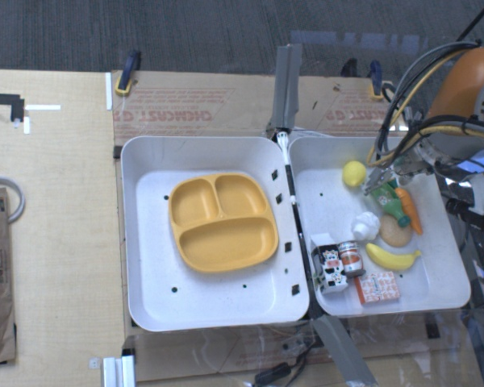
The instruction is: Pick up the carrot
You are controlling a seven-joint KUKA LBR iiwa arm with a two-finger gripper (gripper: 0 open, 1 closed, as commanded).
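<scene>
The carrot is orange with a green leafy top. It lies slanted in the right bin, near that bin's far right side. My gripper comes in from the right and hangs just above the leafy end, between the carrot and a yellow lemon. The grey wrist and its cables hide the parts behind it. The carrot rests on the bin floor.
Close to the carrot lie a tan round item, a white object and a banana. A small can, a cow-patterned box and a red box sit nearer the front. The left bin holds a yellow divided plate.
</scene>
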